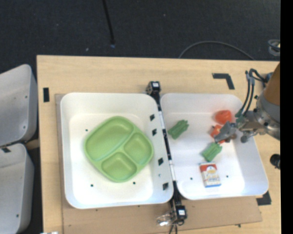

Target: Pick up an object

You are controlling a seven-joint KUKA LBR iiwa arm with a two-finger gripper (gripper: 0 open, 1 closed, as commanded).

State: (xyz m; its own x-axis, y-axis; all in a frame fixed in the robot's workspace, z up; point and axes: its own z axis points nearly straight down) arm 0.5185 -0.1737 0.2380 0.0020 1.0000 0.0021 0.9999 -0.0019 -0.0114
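Observation:
The right bin (pixel 249 179) holds several small objects. A green piece (pixel 178 128) lies near its left wall and a second green piece (pixel 211 151) sits in the middle. At the back right are an orange-red object (pixel 223 116) and a small red bit (pixel 215 130). A white and red box (pixel 210 174) lies near the front. My gripper (pixel 228 133) reaches in from the right, low over the bin. It sits just right of the red bit and just above the second green piece. Nothing is visibly held.
The left bin (pixel 73 179) holds a green divided plate (pixel 118 148). A black-clipped ridge (pixel 163 145) separates the two bins. Cables run at the arm's wrist (pixel 251 82) on the right. White chair-like shapes (pixel 10 106) stand left of the bench.

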